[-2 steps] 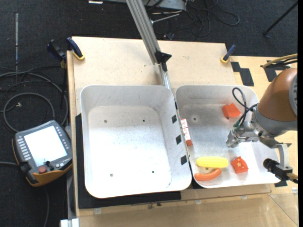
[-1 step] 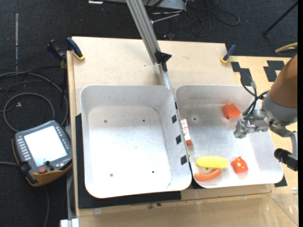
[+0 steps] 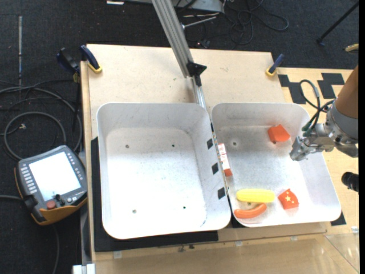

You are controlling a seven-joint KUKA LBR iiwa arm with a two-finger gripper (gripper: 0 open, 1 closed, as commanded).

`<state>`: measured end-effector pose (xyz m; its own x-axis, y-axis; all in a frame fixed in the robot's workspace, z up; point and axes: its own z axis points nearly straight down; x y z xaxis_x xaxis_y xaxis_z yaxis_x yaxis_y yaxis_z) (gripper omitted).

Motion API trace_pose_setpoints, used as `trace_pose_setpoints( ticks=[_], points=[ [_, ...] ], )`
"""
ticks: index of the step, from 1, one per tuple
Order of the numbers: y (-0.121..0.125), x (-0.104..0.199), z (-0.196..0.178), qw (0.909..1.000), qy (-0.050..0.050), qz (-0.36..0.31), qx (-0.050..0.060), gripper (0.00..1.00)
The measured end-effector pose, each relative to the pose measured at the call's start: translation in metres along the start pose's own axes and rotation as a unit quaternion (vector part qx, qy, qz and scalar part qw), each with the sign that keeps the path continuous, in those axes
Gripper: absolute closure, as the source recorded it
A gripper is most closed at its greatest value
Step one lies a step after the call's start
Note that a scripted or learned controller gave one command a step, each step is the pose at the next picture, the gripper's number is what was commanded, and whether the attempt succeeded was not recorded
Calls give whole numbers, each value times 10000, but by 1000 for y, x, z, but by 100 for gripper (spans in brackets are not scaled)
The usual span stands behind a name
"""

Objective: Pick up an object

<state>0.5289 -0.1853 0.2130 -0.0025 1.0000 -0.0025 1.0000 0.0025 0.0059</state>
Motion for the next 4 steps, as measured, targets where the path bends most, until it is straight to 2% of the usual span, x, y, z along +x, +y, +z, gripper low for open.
trace_pose_setpoints(
  ticks=[1, 2, 4],
  points=[
    [2, 0, -37, 10000, 0, -5, 2, 100],
    [7, 60, -31, 10000, 22, -31, 31, 100],
    [31, 153, -32, 10000, 17, -25, 28, 100]
  ],
)
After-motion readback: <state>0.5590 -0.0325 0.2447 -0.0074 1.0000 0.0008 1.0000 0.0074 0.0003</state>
